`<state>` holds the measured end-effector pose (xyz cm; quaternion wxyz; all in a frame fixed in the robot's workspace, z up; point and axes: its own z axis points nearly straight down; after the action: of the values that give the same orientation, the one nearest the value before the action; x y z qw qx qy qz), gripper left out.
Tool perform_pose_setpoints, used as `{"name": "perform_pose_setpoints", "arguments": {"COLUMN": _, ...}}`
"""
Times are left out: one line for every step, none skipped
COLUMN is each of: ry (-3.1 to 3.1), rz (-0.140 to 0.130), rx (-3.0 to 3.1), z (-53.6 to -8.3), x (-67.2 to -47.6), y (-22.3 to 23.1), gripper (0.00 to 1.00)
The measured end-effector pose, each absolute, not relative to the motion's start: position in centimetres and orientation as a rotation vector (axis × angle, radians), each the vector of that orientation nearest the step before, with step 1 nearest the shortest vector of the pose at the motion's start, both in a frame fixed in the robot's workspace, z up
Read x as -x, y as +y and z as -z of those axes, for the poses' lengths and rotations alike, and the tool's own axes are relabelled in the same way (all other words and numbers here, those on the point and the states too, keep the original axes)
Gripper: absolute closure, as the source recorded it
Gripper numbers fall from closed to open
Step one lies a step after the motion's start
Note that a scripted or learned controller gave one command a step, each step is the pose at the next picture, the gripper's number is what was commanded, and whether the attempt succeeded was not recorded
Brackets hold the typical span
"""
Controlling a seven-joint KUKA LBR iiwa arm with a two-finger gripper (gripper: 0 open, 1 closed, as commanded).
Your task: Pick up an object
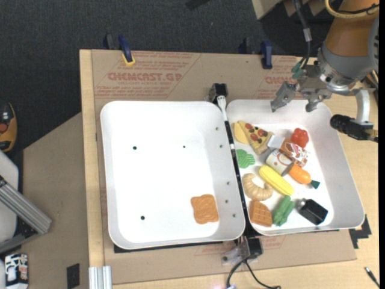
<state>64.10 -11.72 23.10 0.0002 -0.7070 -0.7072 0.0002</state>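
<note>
Fingers (296, 105) spread wide (holding nothing), above right bin (343, 161) of toy food

White bins (120, 161), orange waffle (204, 209), yellow banana (276, 180), red-dotted pizza slice (255, 136).

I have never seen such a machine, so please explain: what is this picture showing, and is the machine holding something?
One camera looks down at a slant on a bench. The grey and orange robot arm reaches in from the right; its pincer is open and holds nothing, above the far edge of the right bin. That bin holds toy food: a pizza slice, a yellow corn cob, a carrot, a waffle. The left bin holds one orange biscuit.
</note>
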Motion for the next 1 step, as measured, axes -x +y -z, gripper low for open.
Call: {"name": "perform_pose_setpoints", "arguments": {"ry": -2.243, "rz": 0.025, "rx": 2.224, "z": -43.54, "x": -66.86, "y": -3.81, "gripper": 0.0}}
